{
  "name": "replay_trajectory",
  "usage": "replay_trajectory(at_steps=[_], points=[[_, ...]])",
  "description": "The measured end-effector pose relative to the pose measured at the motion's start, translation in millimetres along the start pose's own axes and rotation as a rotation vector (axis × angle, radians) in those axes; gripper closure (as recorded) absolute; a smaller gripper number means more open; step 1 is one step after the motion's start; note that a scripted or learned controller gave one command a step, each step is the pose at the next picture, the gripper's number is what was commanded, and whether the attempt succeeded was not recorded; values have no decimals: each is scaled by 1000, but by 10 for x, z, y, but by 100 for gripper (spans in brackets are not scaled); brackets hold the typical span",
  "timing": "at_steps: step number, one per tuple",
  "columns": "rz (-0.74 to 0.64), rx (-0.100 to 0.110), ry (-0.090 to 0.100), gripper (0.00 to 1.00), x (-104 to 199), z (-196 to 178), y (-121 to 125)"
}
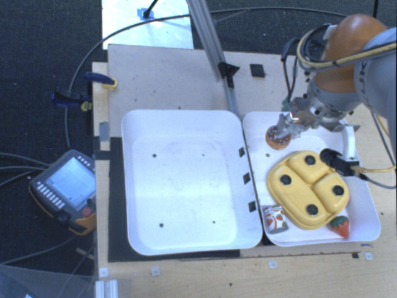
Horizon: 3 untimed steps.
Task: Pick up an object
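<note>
I have the arm [353, 48] reaching in from the right, its orange band sitting over the far right corner of the right bin [255, 129]. The tool [286, 124] hangs at the far left part of that bin, directly above a small round brown object [277, 139] that looks like a donut or cookie. From my view the tool overlaps the top of that brown piece, but I cannot tell whether it is spread or pressed together, or whether it touches the piece at all.

Nearer in the same bin lies a large yellow lumpy toy with dark dots [308, 188], taking up most of the middle. A small patterned white packet [275, 219] sits at the near left corner, and an orange-red strawberry-like item [339, 226] rests just beside the yellow toy's near right edge. The left bin [133, 129] sits alongside on the tabletop [161, 79]. A teach pendant [65, 188] lies off to the left.
</note>
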<state>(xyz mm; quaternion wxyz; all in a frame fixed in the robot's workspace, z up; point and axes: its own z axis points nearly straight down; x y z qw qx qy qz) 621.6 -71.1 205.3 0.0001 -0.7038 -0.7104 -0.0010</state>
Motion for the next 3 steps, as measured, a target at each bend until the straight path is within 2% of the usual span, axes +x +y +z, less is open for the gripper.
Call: replay_trajectory(at_steps=[1,2,3], points=[[-1,2,0,100,539,60,-116],[-2,-1,2,100,1100,-107,-237],[-1,1,1,100,1724,-90,-326]])
